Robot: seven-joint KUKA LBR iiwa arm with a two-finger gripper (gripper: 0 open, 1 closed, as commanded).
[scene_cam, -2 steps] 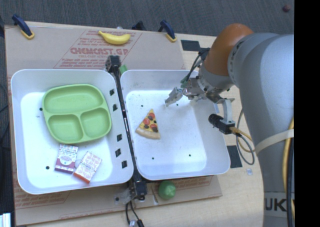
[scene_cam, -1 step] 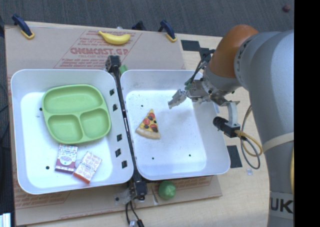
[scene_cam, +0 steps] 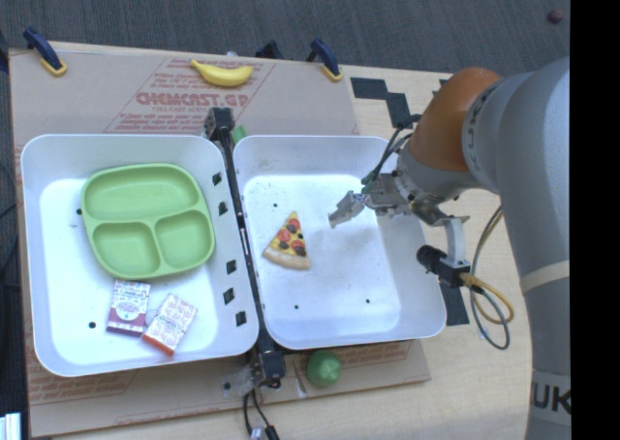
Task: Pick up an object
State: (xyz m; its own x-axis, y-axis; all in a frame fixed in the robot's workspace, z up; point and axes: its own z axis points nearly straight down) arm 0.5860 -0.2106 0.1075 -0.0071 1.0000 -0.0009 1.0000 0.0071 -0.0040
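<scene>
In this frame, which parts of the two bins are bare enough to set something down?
Right bin: bare floor all around the pizza slice, widest below it; the gripper hangs over the upper right. Left bin is crowded: green tray above, two packets below.

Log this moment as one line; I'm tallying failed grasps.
gripper: over right bin, nothing seen between fingers | pizza slice: on bin floor, apart from gripper | green tray: left bin

Grey arm (scene_cam: 528,167) — orange band (scene_cam: 448,123), yellow and black cables (scene_cam: 489,307), metallic wrist.
</scene>
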